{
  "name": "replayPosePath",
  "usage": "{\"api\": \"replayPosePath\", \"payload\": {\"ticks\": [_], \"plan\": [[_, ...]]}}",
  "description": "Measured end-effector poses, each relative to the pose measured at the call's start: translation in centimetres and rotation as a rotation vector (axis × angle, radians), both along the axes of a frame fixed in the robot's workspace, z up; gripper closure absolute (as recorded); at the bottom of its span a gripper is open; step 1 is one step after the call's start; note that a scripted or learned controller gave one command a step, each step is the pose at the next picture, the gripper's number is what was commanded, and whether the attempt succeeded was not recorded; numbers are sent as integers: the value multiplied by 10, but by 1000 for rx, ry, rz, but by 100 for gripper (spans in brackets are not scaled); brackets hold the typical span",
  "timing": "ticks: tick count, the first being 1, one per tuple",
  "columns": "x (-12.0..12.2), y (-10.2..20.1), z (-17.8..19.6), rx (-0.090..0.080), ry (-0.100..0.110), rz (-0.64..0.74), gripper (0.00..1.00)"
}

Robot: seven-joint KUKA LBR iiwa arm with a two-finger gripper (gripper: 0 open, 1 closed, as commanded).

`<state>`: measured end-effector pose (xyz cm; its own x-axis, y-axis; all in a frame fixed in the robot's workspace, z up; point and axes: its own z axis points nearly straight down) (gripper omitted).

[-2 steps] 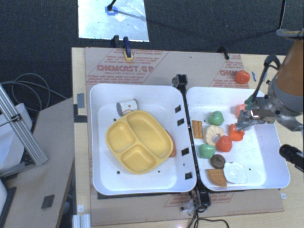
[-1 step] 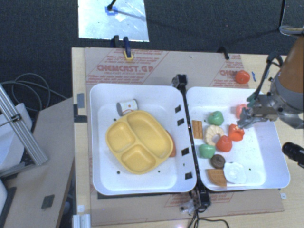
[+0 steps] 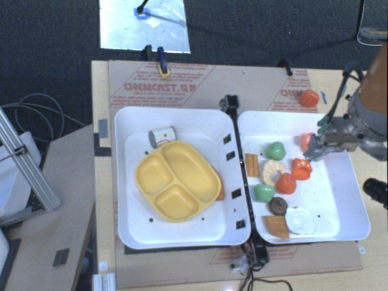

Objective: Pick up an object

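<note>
Hovering gripper (image 3: 316, 150) over right bin (image 3: 348, 193); red toy (image 3: 301, 169) just below-left; finger opening unclear.

A bench (image 3: 200, 77), covered by a protective sheet printed in red lettering, is seen bearing two shallow white bins, the left bin (image 3: 130, 180) and the right bin (image 3: 351, 217), set side by side and touching. A small orange-red object (image 3: 309, 98) is seen lying on the sheet beyond the right bin.
</note>
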<state>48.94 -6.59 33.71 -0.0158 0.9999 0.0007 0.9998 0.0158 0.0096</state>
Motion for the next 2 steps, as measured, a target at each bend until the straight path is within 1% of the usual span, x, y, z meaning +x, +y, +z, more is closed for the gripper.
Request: {"api": "replayPosePath", "payload": {"ticks": [2], "plan": [[2,1,21,1,-6,12,100]]}}
